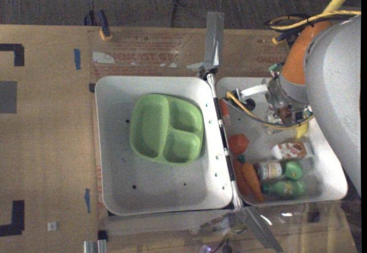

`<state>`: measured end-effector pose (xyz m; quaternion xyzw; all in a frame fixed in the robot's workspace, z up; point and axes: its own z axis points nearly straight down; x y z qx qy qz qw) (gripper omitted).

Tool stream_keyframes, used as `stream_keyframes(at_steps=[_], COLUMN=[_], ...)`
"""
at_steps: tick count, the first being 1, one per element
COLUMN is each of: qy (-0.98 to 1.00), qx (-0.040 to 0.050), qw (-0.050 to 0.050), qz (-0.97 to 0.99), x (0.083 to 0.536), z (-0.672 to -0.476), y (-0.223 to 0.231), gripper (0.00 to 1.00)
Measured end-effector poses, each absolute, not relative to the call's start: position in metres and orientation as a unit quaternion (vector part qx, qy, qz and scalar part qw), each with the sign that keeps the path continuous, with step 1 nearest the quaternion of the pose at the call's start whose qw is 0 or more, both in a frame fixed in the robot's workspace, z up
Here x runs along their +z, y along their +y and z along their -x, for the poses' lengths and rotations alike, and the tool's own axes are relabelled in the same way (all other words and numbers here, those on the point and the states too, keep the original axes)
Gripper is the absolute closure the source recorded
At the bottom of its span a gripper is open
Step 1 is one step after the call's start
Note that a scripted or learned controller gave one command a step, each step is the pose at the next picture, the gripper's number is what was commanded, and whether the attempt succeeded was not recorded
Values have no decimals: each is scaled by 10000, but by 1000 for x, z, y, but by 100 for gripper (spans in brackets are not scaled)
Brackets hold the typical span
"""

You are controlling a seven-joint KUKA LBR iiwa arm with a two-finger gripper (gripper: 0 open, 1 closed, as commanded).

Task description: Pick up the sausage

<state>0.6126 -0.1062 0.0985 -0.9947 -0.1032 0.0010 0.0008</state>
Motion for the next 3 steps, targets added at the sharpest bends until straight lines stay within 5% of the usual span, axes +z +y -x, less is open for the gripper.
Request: stream_keyframes(at_steps=[1,2,3], qy=[-1012,-1003,-1636], qx=[-6,0,-34], qw=[7,8,5], qz=[9949,9950,9865], x=[185,184,89], z=[-633,-632,-617], y=[-82,-83,-90], gripper=[100,0,0])
